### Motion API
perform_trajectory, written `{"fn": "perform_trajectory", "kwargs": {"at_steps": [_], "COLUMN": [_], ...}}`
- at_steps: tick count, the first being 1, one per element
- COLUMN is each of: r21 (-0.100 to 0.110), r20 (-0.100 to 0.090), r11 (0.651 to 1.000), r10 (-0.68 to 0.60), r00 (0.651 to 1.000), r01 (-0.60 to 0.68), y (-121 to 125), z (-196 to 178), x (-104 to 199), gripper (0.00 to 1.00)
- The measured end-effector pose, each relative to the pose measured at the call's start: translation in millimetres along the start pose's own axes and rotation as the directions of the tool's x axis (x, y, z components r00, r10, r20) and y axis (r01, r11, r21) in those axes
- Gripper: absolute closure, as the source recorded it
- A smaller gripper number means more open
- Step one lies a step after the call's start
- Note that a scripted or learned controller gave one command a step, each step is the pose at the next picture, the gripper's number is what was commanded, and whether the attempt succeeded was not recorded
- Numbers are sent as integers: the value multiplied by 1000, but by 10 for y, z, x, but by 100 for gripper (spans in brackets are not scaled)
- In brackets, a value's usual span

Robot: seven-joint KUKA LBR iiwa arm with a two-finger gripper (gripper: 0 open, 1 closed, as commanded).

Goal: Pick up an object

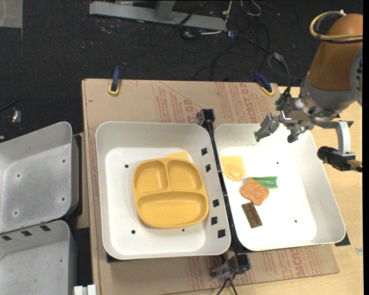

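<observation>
Looked like a robotics lab, not a home or kitchen. Tabletop [167, 98] was a bare printed board held down with blue-and-yellow clamps [115, 81]. Two white bins [109, 173] sat side by side, joined by a black divider strip [216, 173]. Loose cables [230, 34] and metal hardware [155, 14] lay on dark carpet [46, 57] behind. Industrial arm [334, 57] reached in from the right. Spare white trays [34, 173] sat left.

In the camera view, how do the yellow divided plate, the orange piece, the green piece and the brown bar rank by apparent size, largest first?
1. Yellow divided plate, clearly the largest.
2. Orange piece.
3. Green piece and brown bar: these look alike, and the orange piece partly covers the green one, so I leave them unranked.
</observation>
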State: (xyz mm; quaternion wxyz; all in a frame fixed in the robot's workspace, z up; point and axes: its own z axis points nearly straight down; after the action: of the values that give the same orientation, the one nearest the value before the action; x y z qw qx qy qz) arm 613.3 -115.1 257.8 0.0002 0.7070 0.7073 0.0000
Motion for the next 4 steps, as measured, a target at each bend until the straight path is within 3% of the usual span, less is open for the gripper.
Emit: {"fn": "perform_trajectory", "kwargs": {"at_steps": [2,3,4], "r21": [6,-4,-15], "r20": [-1,-2,-3], "r11": [1000,1000,1000], "r10": [2,2,1], "r00": [1000,1000,1000], "r01": [-2,-2,-1], "y": [-62,-37,-6], "z": [1253,1623,1479], "x": [19,23,35], "gripper": [0,0,100]}}
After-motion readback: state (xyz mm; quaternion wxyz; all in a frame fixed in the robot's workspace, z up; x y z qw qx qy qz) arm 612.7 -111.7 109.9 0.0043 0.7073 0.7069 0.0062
